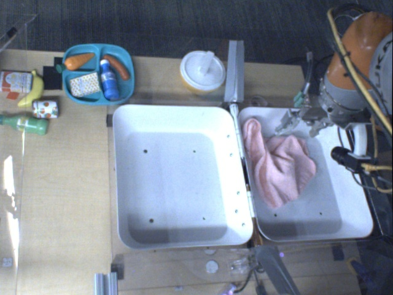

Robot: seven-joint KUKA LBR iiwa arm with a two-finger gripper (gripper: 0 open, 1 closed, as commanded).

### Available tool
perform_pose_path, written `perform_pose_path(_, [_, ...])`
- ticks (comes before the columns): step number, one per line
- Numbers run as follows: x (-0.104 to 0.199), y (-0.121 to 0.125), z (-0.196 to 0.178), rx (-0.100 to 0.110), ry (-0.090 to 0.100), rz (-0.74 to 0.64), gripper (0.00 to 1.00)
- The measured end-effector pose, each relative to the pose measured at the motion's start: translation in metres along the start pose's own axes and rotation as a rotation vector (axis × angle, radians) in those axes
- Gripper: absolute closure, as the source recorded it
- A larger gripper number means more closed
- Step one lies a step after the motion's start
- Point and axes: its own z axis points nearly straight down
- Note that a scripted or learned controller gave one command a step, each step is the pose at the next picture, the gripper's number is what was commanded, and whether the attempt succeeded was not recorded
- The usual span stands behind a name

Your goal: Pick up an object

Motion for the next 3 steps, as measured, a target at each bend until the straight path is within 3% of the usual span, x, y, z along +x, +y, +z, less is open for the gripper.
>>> perform_pose_path(1, [0.001,0.023,0.117,-0.007,-0.001,-0.036,0.00])
perform_pose_path(2, [-0.089,0.003,0.120,-0.011,-0.005,-0.025,0.00])
perform_pose_path(3, [-0.031,0.019,0.120,-0.013,-0.003,-0.151,0.00])
